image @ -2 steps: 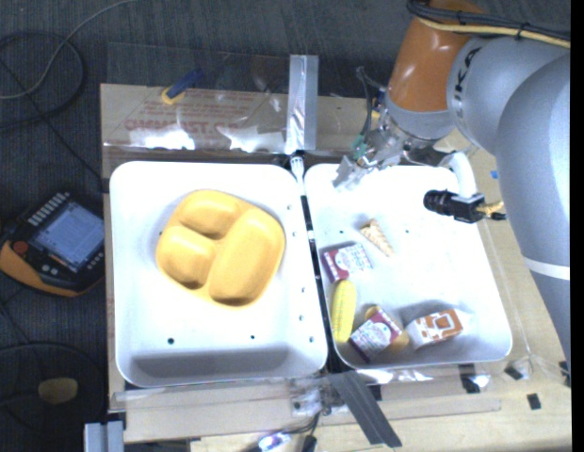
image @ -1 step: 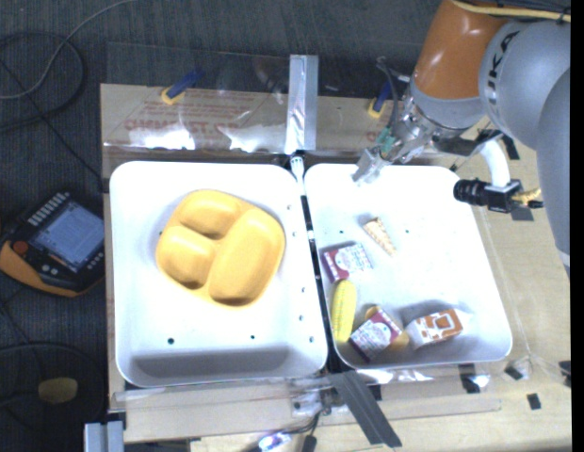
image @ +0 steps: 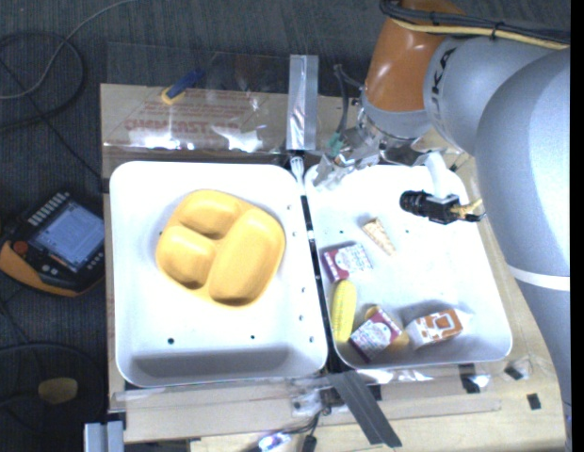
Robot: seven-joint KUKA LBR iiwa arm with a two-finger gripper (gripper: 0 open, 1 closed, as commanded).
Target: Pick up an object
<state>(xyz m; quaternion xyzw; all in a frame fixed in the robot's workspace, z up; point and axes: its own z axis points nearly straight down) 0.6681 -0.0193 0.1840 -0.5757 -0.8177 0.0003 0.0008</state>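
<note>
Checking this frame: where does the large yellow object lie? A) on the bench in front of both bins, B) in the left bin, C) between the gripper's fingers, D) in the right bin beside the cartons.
B: the large yellow object rests on the floor of the left bin, apart from the small items in the right bin.

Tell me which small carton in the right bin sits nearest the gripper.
The purple-and-white carton mid-bin; the other two cartons lie at the bin's front edge, farther from the gripper.

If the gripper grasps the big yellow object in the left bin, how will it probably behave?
The yellow object looks rounded and smooth, with three bulging lobes, so the fingers may slip off it. It looks wide beside the gripper, so a grasp across it seems unlikely. It appears puffy, perhaps soft and light, though this is uncertain.
</note>
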